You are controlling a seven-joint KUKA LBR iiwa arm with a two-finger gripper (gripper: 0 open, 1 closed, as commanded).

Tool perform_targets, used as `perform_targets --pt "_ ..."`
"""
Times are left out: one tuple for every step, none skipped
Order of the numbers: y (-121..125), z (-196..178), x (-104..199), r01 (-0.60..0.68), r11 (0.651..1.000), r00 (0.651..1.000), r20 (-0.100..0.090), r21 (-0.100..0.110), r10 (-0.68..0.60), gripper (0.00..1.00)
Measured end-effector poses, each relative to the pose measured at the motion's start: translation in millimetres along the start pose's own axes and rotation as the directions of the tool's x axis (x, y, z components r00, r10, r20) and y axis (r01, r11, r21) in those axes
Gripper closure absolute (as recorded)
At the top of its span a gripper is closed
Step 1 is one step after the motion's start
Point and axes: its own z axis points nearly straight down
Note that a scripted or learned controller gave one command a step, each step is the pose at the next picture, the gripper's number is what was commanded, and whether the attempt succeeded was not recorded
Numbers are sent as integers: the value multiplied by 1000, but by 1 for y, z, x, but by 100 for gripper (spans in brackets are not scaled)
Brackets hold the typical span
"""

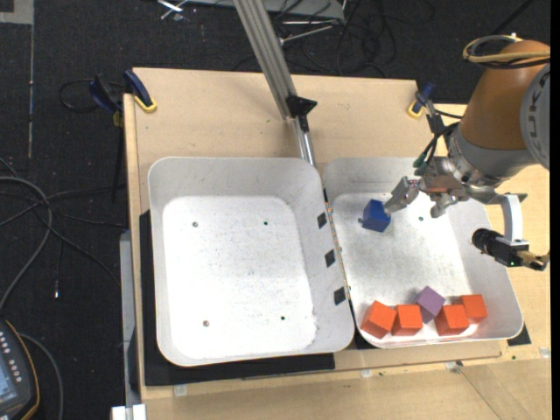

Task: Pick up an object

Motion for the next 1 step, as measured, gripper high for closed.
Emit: perform_targets --pt "33 88 24 5 1000 1000 -1 6 -5 0"
